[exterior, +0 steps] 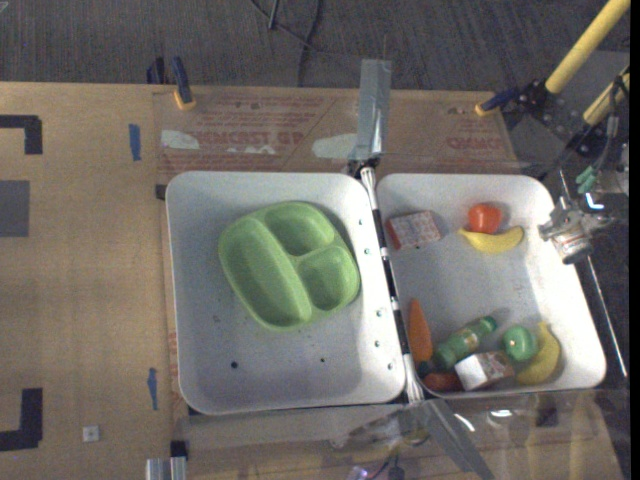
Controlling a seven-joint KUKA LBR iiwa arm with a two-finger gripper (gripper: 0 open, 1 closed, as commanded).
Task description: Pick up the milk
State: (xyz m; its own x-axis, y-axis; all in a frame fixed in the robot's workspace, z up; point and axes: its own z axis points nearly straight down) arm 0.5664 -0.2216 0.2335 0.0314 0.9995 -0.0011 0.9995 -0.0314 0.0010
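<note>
A small white carton with a red end, the milk (484, 370), lies on its side near the front of the right bin (470, 288). It is wedged between a green bottle (463, 340), a green apple (518, 343) and a banana (545, 356). The gripper (568, 232) shows as a metallic head over the right bin's right rim, well behind the milk and to its right. It touches nothing in the bin.
A pinkish box (413, 229), a red tomato (485, 216) and a second banana (492, 239) lie at the back of the right bin. A carrot (419, 330) lies by the divider. The left bin (200, 348) holds a green divided plate (290, 263).
</note>
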